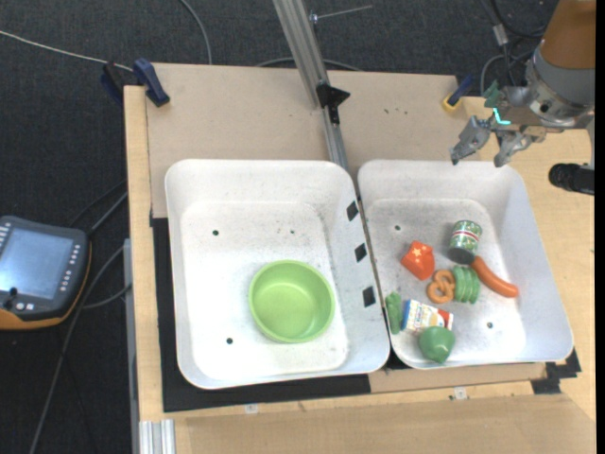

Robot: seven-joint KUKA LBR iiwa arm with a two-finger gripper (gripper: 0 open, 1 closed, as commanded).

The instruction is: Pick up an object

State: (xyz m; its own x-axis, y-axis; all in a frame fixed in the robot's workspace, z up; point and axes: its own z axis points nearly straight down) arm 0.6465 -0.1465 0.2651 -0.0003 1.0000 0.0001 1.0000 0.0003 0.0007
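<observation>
My gripper hangs open above the far rim of the right bin, with nothing between its fingers. Below it in that bin lie several small toys: a green can, a red pepper, an orange ring, an orange carrot, a green ridged piece, a small carton and a green apple. They cluster in the near half of the bin, well apart from the gripper.
The left bin holds a light green bowl. A metal pole slants up from between the bins. A handheld pendant lies off the bench at left. Blue clamps grip the board's far edge.
</observation>
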